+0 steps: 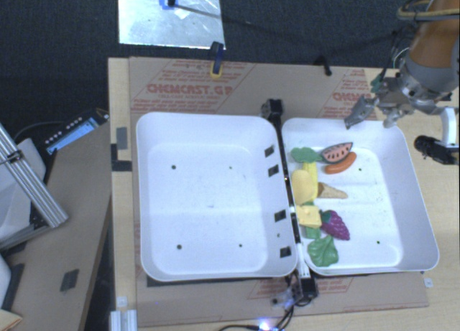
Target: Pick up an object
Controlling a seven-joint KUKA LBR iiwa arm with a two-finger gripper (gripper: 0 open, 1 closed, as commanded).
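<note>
Toy food [320, 194] in bin, gripper [374, 114] above

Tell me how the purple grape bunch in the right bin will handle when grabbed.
The purple grape bunch looks like small toy food, so probably light. Its lumpy surface may slip between fingers. It touches a green leaf, which might get nudged too.

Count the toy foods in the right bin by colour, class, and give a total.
Green: 2, a leafy piece and a leaf
Yellow: 2, a corn cob and a cheese block
Red/orange: 2, a watermelon slice and a sausage
Tan: 1, a cone
Purple: 1, grapes
Total: 8
</note>
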